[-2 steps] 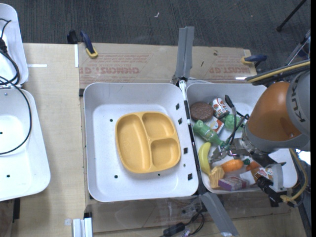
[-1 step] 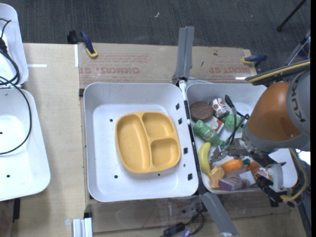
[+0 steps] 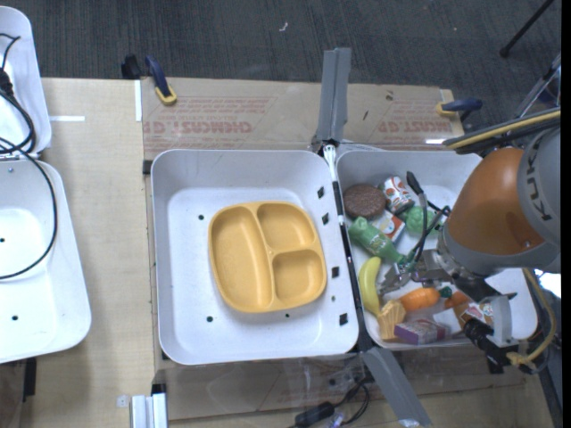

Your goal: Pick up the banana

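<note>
The yellow banana (image 3: 369, 283) lies along the left wall of the right bin (image 3: 446, 169), among other toy foods. My gripper (image 3: 395, 280) is low in that bin, just to the right of the banana and close to it. No object shows in its grasp. The grey arm with its orange band (image 3: 491, 208) covers the bin's right half.
Around the banana lie a green bottle (image 3: 375, 239), a brown round piece (image 3: 363, 201), an orange carrot (image 3: 419, 299), a yellow wedge (image 3: 389, 317) and a purple box (image 3: 419, 333). The left bin (image 3: 178, 239) holds a yellow divided plate (image 3: 268, 257).
</note>
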Controlling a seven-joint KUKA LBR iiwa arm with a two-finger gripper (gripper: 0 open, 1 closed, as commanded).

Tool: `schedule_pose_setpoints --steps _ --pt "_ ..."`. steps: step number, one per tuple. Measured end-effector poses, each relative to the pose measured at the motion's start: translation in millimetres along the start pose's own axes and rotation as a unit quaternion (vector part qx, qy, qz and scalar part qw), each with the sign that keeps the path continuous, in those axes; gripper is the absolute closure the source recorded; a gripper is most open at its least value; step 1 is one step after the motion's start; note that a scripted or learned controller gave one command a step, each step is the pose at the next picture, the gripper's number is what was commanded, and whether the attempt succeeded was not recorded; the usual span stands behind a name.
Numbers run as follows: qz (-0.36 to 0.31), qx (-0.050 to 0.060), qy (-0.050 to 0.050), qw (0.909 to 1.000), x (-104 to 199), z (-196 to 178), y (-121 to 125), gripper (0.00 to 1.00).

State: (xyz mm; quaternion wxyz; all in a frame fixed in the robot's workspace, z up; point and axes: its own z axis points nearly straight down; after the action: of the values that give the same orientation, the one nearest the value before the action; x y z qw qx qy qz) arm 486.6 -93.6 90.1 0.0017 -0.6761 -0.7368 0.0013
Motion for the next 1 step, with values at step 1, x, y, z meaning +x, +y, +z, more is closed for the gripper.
schedule_pose_setpoints --steps 1 --pt "0.002 0.001 0.000 1.0000 -0.5 -7.5 -0.1 1.00"
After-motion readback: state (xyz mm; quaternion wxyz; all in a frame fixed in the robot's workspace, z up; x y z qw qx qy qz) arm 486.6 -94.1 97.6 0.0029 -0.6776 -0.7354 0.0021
